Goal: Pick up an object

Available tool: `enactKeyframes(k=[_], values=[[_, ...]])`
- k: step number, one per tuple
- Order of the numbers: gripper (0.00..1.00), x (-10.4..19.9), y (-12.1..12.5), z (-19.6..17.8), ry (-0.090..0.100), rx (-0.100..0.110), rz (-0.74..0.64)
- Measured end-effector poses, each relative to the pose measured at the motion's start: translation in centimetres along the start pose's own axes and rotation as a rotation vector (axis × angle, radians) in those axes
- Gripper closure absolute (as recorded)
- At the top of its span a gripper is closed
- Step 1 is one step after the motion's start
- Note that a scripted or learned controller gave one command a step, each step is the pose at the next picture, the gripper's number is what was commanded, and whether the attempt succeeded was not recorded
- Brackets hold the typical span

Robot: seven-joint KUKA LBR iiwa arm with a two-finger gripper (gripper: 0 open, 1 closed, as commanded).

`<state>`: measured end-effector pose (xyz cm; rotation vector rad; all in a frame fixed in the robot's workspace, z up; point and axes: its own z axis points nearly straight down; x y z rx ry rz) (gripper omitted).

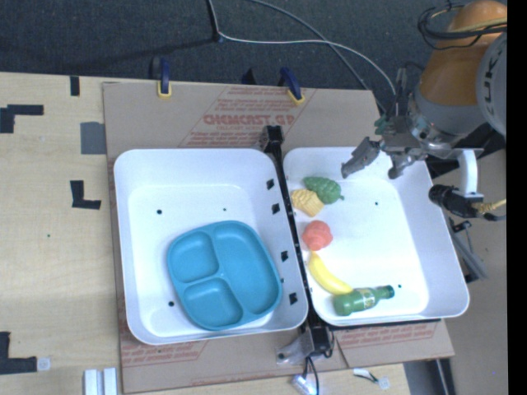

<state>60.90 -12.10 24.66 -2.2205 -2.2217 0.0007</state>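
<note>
The right bin (412, 237) holds several toys along its left side: a green leafy vegetable (323, 189), a yellow corn piece (306, 203), a red-orange round fruit (317, 235), a yellow banana (328, 276) and a green bottle (363, 299) lying on its side near the front. My gripper (378, 162) hangs above the bin's far edge, to the right of the green vegetable and apart from it. Its two dark fingers are spread wide, with nothing between them.
The left bin (140, 179) holds a blue divided plate (222, 274) at its front. A black clip divider (284, 212) runs between the two bins. Cables cross the dark floor at the back. The right half of the right bin is bare white floor.
</note>
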Motion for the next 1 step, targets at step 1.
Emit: enactKeyframes(k=[1], values=[[0.00, -0.77, 4.28, 12.11, 0.001, 0.010, 0.000]])
